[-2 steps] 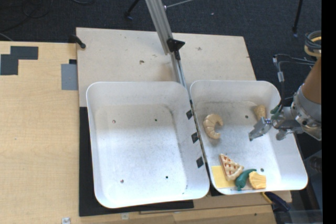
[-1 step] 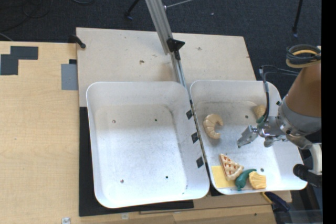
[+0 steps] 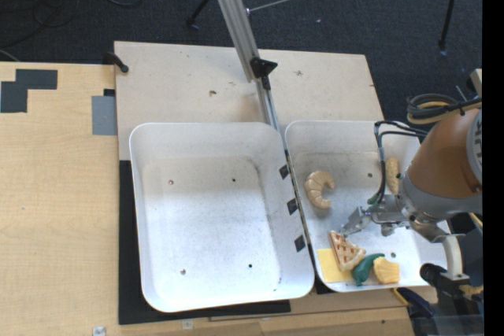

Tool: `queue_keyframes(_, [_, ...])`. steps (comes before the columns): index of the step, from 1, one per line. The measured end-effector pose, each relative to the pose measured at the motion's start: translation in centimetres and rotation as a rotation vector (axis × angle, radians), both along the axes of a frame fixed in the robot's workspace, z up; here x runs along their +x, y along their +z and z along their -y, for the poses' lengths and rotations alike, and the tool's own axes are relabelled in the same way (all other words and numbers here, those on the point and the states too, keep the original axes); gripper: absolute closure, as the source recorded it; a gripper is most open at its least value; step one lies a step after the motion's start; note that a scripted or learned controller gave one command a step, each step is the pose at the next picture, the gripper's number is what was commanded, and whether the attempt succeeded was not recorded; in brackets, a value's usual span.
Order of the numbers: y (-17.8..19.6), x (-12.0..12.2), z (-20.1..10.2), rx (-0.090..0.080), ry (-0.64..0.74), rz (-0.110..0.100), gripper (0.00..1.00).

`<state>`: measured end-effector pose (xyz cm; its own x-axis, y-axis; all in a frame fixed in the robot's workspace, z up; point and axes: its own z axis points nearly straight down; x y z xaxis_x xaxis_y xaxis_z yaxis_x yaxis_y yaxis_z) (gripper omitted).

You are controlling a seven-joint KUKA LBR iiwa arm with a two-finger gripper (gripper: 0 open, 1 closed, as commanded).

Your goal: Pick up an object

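The right bin [image 3: 331, 139] holds several food-shaped pieces. A tan croissant [image 3: 319, 189] lies near its left wall. A waffle wedge [image 3: 345, 249] rests on a flat yellow slice [image 3: 327, 267] at the front, with a green piece [image 3: 365, 267] and a yellow chunk [image 3: 386, 271] beside them. A pale, long piece [image 3: 391, 175] lies toward the right, close to the arm. My gripper [image 3: 364, 220] hangs over the bin floor between the croissant and the waffle wedge, touching neither. The orange band of the arm [image 3: 441, 165] hides the bin's right side.
The left bin [image 3: 150, 149] sits beside the right one, with a shared wall bearing black clips [image 3: 291, 206]. A slanted aluminium rail [image 3: 236, 20] rises from the back of the bench. Cables hang by the arm at the right.
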<state>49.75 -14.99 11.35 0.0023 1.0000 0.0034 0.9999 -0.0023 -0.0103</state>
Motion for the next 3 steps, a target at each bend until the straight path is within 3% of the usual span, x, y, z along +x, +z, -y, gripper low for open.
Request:
queue_keyframes(1, [1.3, 0.1, 0.2, -0.002, -0.007, 0.005, 1.0])
queue_keyframes(3, [11.6, -0.3, 0.5, -0.004, 0.003, 0.014, 1.0])
